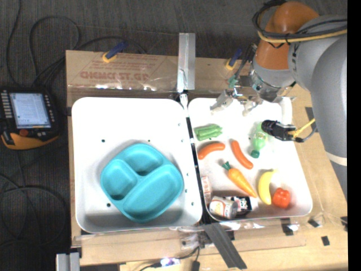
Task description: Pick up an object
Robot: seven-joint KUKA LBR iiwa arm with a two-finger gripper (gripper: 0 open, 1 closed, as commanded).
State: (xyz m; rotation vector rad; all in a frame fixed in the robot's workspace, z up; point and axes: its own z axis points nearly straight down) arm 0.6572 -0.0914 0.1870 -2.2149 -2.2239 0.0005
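Lying in the right bin (293, 168): one green pepper (207, 131), two orange sausages (211, 149) (241, 154), one carrot (241, 179), one banana (265, 186), one red tomato (281, 197), one green bottle (258, 141), one jar (228, 206) on its side. Hovering over that bin's far edge, fingers spread wide, gripping nothing: the claw (234, 103). Sitting in the left bin (90, 151): one teal divided plate (142, 180). Resting left of the desk (84, 64): one pendant (27, 119).

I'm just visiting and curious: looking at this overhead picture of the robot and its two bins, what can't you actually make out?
- Small jar with a dark label, camera view: print too small to read.
- Small green bottle: pale and blurred against the white right bin, outline unclear.
- Grey arm with an orange band: cut off by the right edge.
- Handheld screen on the floor: text too small.
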